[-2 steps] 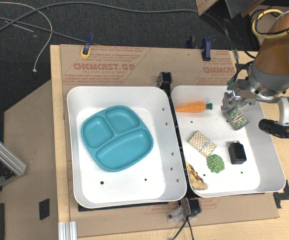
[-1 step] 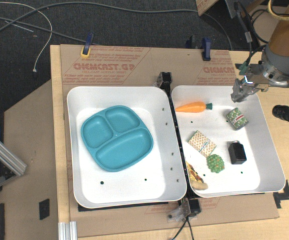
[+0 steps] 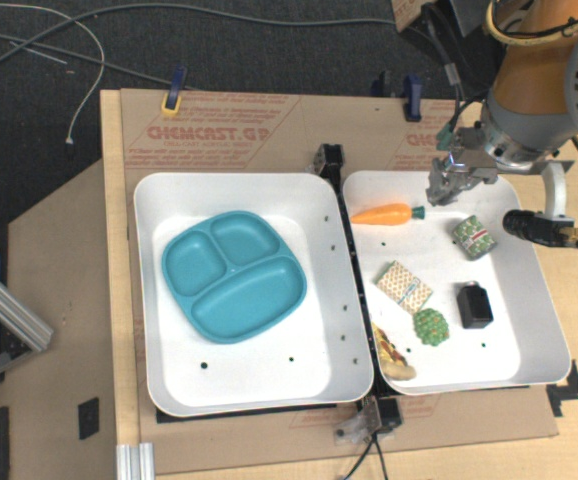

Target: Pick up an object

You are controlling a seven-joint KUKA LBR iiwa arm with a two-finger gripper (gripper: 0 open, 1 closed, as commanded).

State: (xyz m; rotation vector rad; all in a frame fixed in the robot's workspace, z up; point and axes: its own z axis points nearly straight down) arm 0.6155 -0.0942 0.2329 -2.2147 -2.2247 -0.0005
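Cardboard-topped bench, two shallow white bins (image 3: 529,268). Right bin — orange plastic carrot (image 3: 381,214). Two-finger gripper (image 3: 447,190) just beside it, nothing held, opening unclear. Step: approach; next, descend over carrot.

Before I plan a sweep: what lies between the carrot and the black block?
In the camera view, the patterned packet lies between the carrot and the black block, on the right bin floor.
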